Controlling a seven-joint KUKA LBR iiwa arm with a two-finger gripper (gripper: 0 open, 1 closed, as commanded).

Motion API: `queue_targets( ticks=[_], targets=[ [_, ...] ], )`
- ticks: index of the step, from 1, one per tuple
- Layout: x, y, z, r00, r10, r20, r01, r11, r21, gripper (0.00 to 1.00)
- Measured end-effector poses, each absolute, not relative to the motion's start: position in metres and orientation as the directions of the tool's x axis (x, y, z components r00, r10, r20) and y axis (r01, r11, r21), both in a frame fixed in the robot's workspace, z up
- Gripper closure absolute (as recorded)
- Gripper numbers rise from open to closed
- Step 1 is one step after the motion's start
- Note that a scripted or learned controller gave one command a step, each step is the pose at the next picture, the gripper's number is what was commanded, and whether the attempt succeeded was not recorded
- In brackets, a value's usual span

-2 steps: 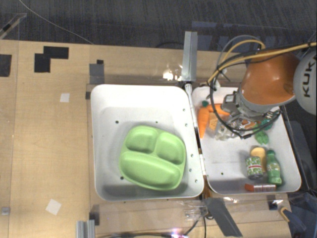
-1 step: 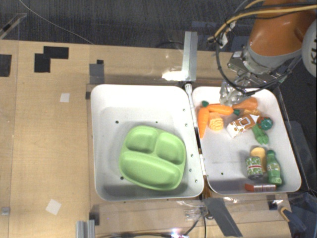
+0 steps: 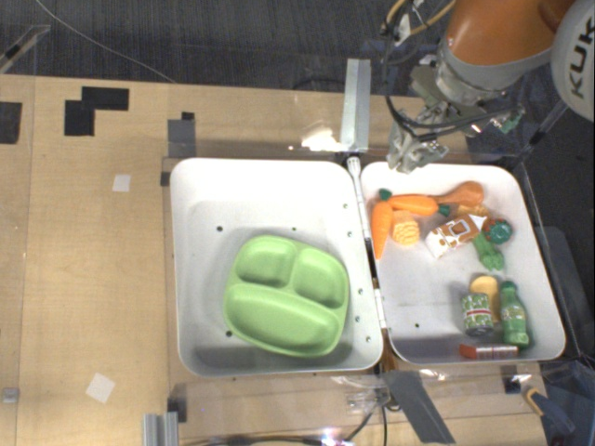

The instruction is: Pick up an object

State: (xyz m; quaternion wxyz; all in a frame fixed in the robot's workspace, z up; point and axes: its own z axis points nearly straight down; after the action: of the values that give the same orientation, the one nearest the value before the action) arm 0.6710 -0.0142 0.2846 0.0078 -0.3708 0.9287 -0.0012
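While the jaws (image 3: 410,153) hover over the right bin's (image 3: 537,249) far left rim, their state cannot be told; toys cluster below, so descending squarely on the isolated orange carrot (image 3: 381,227) seems wisest.

The arm (image 3: 507,26) is cut off by the top and right edges, so only its orange band and part of the grey wrist show. The gripper (image 3: 412,151) hangs over the far edge of the right bin (image 3: 535,214), blurred and small — its fingers cannot be made out. Near that bin's far edge, the small carton (image 3: 454,235) carries print too fine to read. In the near right corner, the can (image 3: 479,314) and green bottle (image 3: 512,314) have illegible labels — the red item (image 3: 488,350) at the near edge is too small to identify.
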Motion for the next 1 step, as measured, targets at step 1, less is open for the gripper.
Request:
queue_targets(
  ticks=[1],
  targets=[
    [0.6728,-0.0139,0.2977,-0.725,-0.688,-0.023,-0.688,0.725,-0.013,1.0]
  ],
)
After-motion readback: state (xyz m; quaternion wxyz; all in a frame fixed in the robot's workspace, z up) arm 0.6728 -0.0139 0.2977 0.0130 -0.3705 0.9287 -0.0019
